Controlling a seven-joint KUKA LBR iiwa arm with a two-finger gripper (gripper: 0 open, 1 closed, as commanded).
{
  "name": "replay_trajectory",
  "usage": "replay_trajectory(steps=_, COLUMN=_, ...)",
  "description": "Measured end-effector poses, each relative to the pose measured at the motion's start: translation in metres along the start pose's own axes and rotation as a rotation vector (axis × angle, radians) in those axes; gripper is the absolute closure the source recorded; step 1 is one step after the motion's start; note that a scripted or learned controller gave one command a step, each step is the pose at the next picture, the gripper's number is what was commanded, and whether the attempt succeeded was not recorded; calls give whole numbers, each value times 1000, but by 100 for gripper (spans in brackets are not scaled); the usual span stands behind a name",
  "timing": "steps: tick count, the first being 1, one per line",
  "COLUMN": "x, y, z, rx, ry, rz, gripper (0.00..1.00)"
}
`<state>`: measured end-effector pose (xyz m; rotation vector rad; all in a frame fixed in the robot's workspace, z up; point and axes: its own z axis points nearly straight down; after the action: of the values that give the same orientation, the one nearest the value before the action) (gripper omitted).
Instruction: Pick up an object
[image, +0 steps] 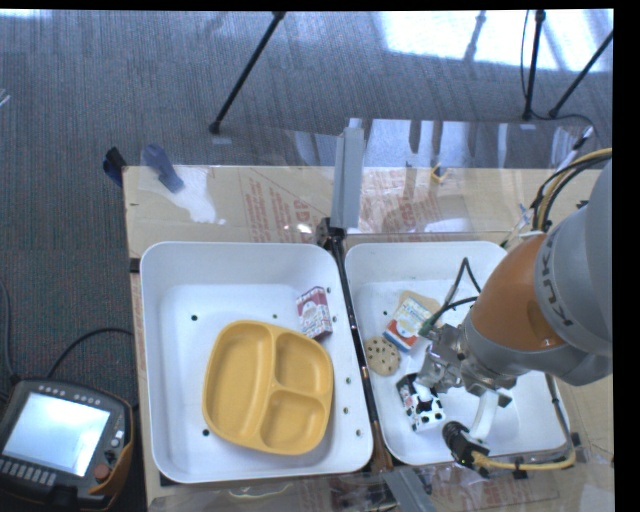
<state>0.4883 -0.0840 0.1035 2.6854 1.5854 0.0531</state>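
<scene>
A: What's on the surface (250, 200)?

B: Two white bins. The left bin (170, 300) holds one yellow divided plate (268, 398) and one small red carton (314, 313) at the plate's far right corner. The right bin (400, 262) holds three small things: a yellow-edged packet (408, 321), a cookie (381, 355) and a black-and-white cow toy (421, 402).

A: And the pincer (437, 374)?

B: It is low over the right bin, just beside the cow toy. I cannot tell how far open it is, or whether it grips anything.

A: Risks?

B: The three things lie close together. Closing slightly off centre could nudge the toy aside, or clip the cookie instead.
</scene>
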Motion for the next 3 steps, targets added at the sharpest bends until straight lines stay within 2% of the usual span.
replay_trajectory(steps=1, x=-6, y=5, z=-1, rx=2, ry=4, rz=324, gripper=100)
replay_trajectory(steps=2, x=-29, y=-1, z=17, rx=43, ry=-22, rz=147, gripper=100)
replay_trajectory(steps=3, x=-49, y=10, z=17, rx=42, ry=-20, rz=49, gripper=100)
